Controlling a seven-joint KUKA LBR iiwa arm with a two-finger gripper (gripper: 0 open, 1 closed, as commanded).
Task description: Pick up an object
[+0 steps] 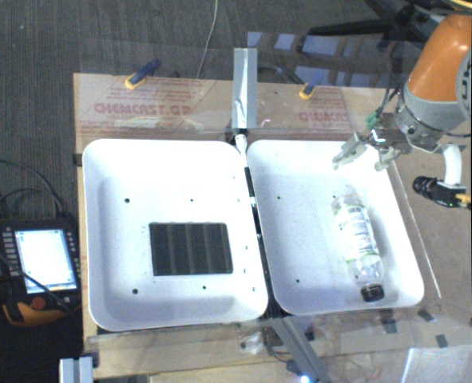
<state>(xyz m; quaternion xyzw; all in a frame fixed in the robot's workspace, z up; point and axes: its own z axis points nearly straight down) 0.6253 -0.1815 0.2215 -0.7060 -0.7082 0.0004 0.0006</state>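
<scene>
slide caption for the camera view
Open gripper above the right bin, bottle lying inside, unheld.

We see two shallow white bins side by side on the table point(100, 102). The left bin point(108, 214) holds a dark ribbed rectangular pad point(191, 248) lying flat near its middle. The right bin point(299, 214) holds a clear plastic bottle point(357, 238) on its side, its dark cap point(372, 293) toward the near edge. The gripper point(367, 152) hangs above the right bin's far right corner, its fingers spread apart with nothing between them, well apart from the bottle. A handheld control pendant point(36, 263) lies left of the table.
</scene>
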